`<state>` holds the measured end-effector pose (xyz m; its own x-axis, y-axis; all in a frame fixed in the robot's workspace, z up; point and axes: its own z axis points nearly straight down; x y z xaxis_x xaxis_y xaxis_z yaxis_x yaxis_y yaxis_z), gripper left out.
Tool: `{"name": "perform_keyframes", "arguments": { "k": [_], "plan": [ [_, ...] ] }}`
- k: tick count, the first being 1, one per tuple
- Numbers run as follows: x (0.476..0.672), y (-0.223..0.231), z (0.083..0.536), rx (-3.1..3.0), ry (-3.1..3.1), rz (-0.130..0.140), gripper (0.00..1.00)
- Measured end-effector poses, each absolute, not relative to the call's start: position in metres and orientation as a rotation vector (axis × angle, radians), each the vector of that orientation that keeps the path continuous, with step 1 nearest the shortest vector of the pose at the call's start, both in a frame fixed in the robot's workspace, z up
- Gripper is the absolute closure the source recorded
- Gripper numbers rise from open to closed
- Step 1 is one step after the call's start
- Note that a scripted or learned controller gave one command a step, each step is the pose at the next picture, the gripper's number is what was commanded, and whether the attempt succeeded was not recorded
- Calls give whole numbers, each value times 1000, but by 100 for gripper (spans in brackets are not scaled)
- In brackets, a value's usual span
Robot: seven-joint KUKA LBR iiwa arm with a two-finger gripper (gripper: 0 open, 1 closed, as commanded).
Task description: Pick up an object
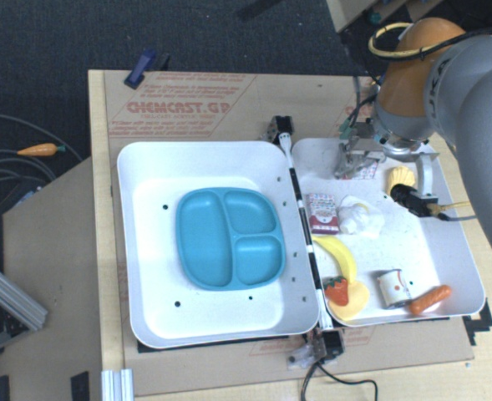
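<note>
Where fingers [356,164] hover: glossy curved banana [339,255], crumpled white wrapper [356,217].

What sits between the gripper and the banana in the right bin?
The gripper is at the right bin's far end. A red-and-white packet and a white crumpled item lie between it and the banana; from above nothing visible covers the banana.

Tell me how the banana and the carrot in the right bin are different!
The banana is yellow; the carrot is orange. The banana curves, while the carrot looks nearly straight. The banana lies near the bin's left wall, beside the strawberry; the carrot lies near the front right corner, beside a small can. Both are long, thin toy foods lying flat in the right bin.
</note>
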<state>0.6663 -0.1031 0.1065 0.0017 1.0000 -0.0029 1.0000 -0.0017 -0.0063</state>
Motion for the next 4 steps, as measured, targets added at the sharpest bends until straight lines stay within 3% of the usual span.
{"name": "perform_keyframes", "arguments": {
  "k": [1,2,3,4],
  "plan": [
    [666,-103,106,-2221,-2217,11,0],
    [667,-103,117,-2222,-2218,9,100],
    [667,-103,116,-2222,-2218,9,0],
    [666,-97,85,-2219,-2216,9,0]
  ]
}}
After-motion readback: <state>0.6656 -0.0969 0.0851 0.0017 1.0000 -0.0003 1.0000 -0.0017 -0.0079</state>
